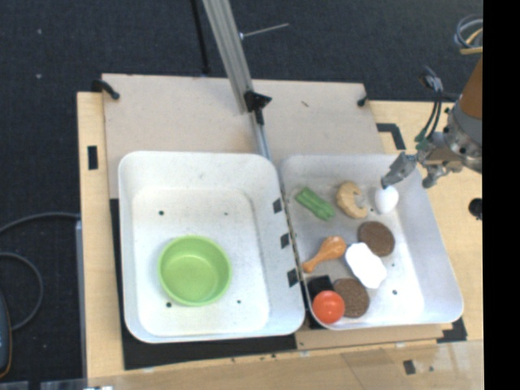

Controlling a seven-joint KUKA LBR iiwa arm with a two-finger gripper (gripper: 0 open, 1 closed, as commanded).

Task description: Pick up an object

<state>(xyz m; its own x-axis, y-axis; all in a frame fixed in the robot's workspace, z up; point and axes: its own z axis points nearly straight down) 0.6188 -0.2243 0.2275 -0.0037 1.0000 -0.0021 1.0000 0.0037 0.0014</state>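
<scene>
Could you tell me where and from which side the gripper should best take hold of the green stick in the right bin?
Probably across the middle of the green stick, coming straight down from above. It lies flat and slanted on the right bin floor, apart from its neighbours, so the fingers would best straddle its narrow width.

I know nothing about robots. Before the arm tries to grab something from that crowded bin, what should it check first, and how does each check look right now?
1. Gripper is over the right bin: ok, near its upper right rim.
2. Gripper carries nothing already: cannot tell.
3. A target lies near: ok, white egg-shaped object just below.
4. Room around target: not ok, beige piece sits close beside it.
5. Green bowl out of the way: ok, in the left bin.
</scene>
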